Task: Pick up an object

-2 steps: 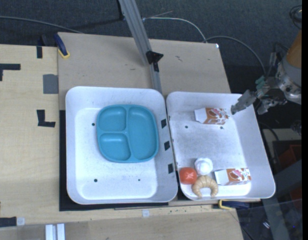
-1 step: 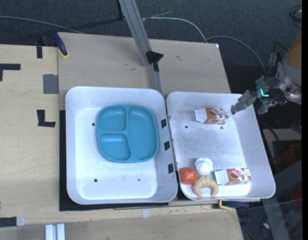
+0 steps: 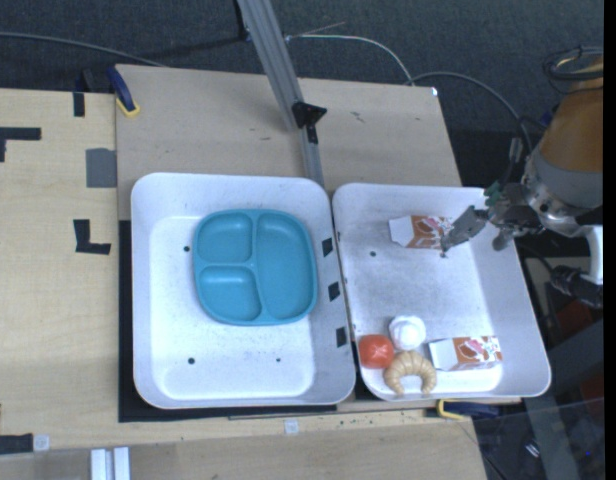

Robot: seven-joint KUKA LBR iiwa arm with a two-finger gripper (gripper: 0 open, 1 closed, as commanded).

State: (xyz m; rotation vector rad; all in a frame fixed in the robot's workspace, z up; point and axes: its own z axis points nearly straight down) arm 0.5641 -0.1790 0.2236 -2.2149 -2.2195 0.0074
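Seen from above, two shallow white bins sit side by side on a wooden bench. Left bin: a teal divided plate with three compartments, lying flat toward the bin's upper middle. Right bin: five small items. Near the upper edge lies a small carton printed white and red-brown, resting flat. Along the lower edge, clustered together, are a red tomato-like ball, a small white cup-shaped object just beside it, a tan croissant below both and touching or nearly touching them, and a second white and red carton immediately to the croissant's right. The grey arm with its orange band enters from the right side, its wrist above the right bin's upper right corner. The gripper points leftward and down, its dark fingertips right beside the right end of the upper carton; whether they touch the carton cannot be told. The fingers appear close together, but how far apart they are is too small to judge, and nothing is visible between them. A grey metal post slants across the bench toward the seam between the bins.
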